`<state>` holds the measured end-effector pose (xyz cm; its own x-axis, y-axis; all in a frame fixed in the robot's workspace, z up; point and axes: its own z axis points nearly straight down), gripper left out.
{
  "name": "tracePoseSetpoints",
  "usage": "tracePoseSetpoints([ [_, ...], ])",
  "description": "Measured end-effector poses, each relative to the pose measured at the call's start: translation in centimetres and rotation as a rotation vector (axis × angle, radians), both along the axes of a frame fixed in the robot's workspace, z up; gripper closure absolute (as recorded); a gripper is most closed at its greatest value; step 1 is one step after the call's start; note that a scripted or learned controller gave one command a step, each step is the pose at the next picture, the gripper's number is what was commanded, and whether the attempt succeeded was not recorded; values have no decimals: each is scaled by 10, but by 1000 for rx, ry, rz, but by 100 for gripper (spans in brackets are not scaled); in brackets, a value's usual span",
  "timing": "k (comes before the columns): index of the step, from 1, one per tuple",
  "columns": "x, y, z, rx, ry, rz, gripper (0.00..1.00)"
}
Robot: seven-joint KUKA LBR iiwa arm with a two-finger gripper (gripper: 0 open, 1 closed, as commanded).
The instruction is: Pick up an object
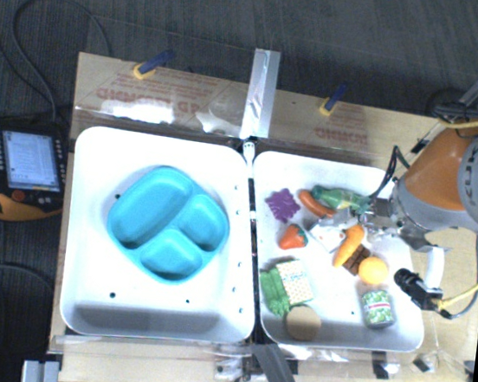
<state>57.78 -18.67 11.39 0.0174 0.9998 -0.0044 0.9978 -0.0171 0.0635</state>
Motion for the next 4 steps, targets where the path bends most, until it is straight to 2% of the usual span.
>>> tracePoseSetpoints([
  [1,-3,7,-1,2,4,-120,0],
  [2,-4,3,-1,14,-1,-179,0],
  [3,10,-4,9,-3,36,24,0],
  [4,8,25,-20,-7,64,304,0],
])
